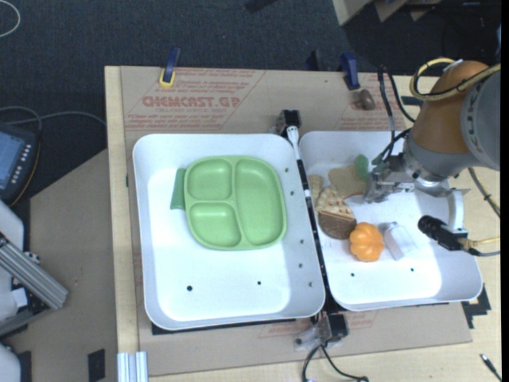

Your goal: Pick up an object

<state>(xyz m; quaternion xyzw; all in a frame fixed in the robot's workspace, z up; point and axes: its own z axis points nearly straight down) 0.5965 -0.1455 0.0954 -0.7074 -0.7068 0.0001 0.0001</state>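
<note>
My gripper (382, 188) hangs low over the back half of the right bin (421, 281), just right of a tan flat piece (343, 181) and a small green thing (362, 165). An orange pumpkin-shaped toy (367, 242) lies in the bin's middle, in front of the gripper. Left of the pumpkin rests a brown, bread-like item (335, 216). On the pumpkin's right a small grey and pink object (394, 238) lies on the bin floor. Nothing can be seen held at the gripper.
The left bin (159, 237) holds a green divided plate (235, 200) with a green strip (177, 189) under its left edge. The divider between the bins (308, 213) runs close to the bread-like item. The grey arm (465, 126) comes in from the right.
</note>
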